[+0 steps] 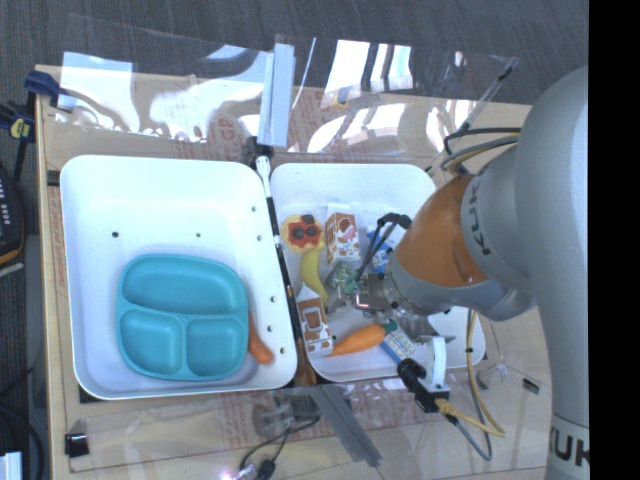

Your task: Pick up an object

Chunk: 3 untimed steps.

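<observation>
The two-finger gripper point(352, 286) hangs low among crowded toys in the right-hand white bin point(345, 176); its opening cannot be told. The yellow plastic banana point(313, 271) lies just beside it, toward the left wall. Closing here risks pinching neighbours or slipping off.

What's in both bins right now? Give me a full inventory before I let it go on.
left bin: 1, white, left side of bench
divided plate: 1, teal, left bin, near front
small carrot: 1, orange, left bin, by the plate's right edge
right bin: 1, white, right side
banana: 1, yellow, right bin
cartons: 2, brown-and-white, right bin
carrot: 1, orange, right bin front
arm: 1, grey with orange band, over right bin
gripper: 1, dark, among right bin items
</observation>
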Motion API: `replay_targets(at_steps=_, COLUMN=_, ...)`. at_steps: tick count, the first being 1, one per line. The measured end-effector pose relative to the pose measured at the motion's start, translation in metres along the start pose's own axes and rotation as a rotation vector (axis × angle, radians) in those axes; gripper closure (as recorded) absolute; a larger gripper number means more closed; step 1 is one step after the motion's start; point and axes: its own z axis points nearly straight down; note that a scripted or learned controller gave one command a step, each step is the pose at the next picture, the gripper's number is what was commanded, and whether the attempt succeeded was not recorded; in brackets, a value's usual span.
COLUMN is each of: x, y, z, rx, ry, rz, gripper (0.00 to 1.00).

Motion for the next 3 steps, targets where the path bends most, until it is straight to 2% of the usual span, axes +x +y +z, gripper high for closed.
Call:
replay_targets(at_steps=1, x=-0.0182, y=0.0022, z=0.0029, rx=0.005, ry=0.011, rz=-0.370, gripper=0.00)
replay_targets(at_steps=2, x=-0.0162, y=0.0017, z=-0.0057, rx=0.012, ry=0.018, rz=-0.377, gripper=1.00)
replay_targets(at_steps=3, x=-0.0176, y=0.0020, z=-0.0061, rx=0.011, ry=0.015, rz=-0.375, gripper=0.00)
